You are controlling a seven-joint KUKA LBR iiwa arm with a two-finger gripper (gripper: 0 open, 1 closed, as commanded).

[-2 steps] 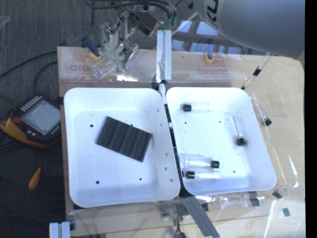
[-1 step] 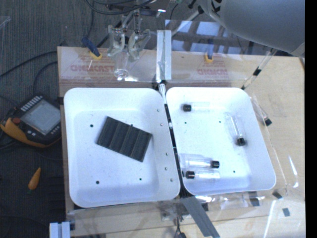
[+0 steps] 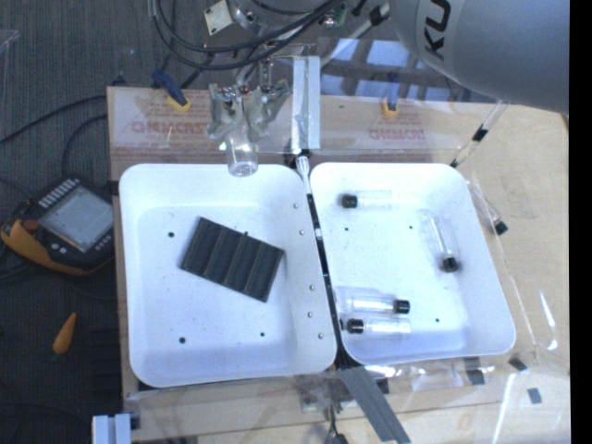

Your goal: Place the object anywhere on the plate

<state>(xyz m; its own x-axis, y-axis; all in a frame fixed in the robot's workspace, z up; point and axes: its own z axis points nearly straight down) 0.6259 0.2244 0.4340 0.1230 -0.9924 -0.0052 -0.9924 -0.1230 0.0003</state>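
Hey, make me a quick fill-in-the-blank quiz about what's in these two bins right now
The dark ribbed plate lies in the ____ bin. 
The right bin holds ____ clear tubes with black caps. 
The gripper holds a clear tube above the left bin's ____ rim.

Missing words: left; four; far

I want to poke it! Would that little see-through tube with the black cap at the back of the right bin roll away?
Probably. The tube lies on its side and looks round and smooth, so a poke could roll it across the flat bin. It looks clear and thin, so likely light, maybe slippery.
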